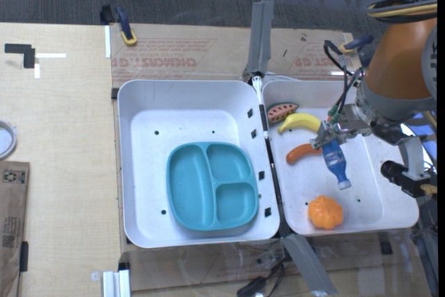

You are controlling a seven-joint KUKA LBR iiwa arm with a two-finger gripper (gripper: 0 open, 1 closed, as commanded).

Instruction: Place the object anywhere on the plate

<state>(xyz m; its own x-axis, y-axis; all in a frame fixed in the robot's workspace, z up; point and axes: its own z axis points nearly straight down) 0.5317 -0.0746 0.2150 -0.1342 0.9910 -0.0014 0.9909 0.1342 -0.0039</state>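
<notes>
One arm [400, 59] reaching from rt, hand [332, 137] over blue bottle [336, 164]

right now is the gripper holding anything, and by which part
It looks like the gripper holds the blue bottle by its upper end, the rest hanging down over the right bin; the exact contact is hard to make out.

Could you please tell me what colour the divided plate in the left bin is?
The plate is light turquoise blue, plain and unpatterned, as seen in the camera view.
</notes>
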